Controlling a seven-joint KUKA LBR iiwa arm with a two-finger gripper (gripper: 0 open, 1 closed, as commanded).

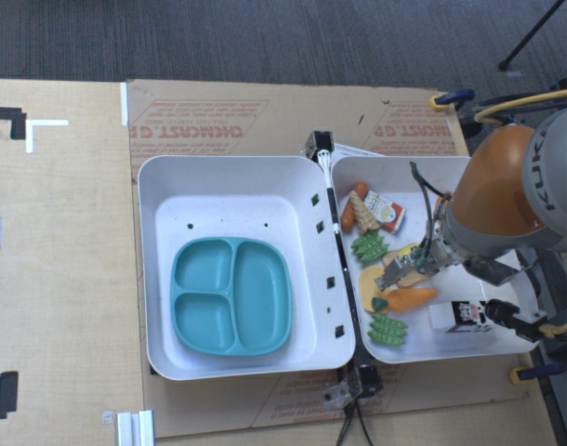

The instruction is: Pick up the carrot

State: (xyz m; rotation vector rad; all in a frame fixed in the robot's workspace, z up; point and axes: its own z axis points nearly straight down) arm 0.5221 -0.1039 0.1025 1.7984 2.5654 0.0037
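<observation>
- the carrot (409,298) lies in the right bin (507,347), near its front, between green toys.
- the hand (395,273) hangs just above it; i cannot tell its state.
- a teal tray (231,296) sits in the left bin (218,179).

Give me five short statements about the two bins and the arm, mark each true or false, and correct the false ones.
1. The teal divided plate lies in the left bin. True.
2. The carrot lies on the plate. False: it lies in the right bin, below the gripper.
3. The gripper is over the right bin. True.
4. The arm reaches in from the picture's left. False: it comes in from the right.
5. The green toy lies in the left bin. False: it lies in the right bin, just below the carrot.
</observation>
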